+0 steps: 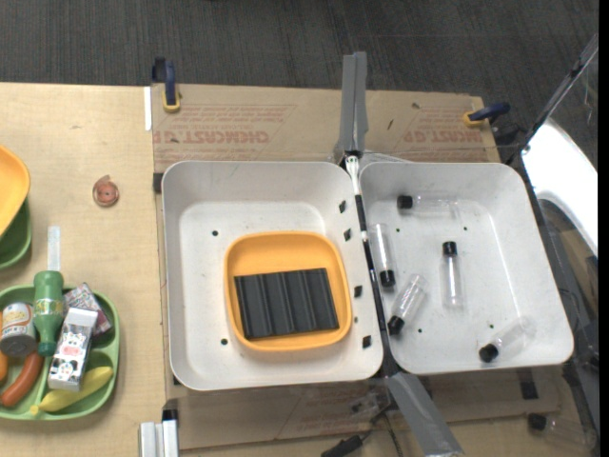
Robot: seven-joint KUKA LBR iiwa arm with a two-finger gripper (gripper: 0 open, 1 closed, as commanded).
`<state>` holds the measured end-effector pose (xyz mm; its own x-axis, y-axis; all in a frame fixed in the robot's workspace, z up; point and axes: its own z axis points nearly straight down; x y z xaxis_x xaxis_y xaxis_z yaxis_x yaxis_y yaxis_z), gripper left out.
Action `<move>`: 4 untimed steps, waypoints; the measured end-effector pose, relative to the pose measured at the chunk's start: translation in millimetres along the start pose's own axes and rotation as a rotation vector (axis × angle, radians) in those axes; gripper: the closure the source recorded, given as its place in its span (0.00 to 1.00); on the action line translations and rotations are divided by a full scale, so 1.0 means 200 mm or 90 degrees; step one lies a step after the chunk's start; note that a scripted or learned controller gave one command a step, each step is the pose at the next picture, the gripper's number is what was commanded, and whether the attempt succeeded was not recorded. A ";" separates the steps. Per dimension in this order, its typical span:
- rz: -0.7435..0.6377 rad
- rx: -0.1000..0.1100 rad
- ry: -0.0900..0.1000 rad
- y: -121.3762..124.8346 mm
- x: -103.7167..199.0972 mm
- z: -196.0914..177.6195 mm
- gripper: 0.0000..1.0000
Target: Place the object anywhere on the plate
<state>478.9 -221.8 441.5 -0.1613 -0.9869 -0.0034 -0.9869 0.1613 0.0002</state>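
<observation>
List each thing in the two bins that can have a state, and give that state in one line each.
Orange plate: in the left bin, upright, a dark ribbed block on it.
Dark ribbed block: lying flat on the plate.
Clear vials: five, black-capped, lying on their sides, scattered in the right bin.

Even, fairly bright overhead light is cast across the scene, and only faint shadows are thrown inside the white bins [190, 255]. Slight glare is seen on the clear vials [451, 274]. Focus is soft throughout, and fine detail is smeared.
</observation>
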 end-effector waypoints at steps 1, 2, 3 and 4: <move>-0.300 0.001 -0.001 -0.36 -0.06 0.01 1.00; -0.565 0.000 -0.001 -0.63 -0.17 0.01 1.00; -0.668 0.000 -0.001 -0.22 -0.11 0.01 1.00; -0.805 -0.003 -0.002 -0.01 -0.39 1.62 1.00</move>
<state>493.6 -144.4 118.0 0.8921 -0.4519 -0.0067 -0.4519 -0.8921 -0.0016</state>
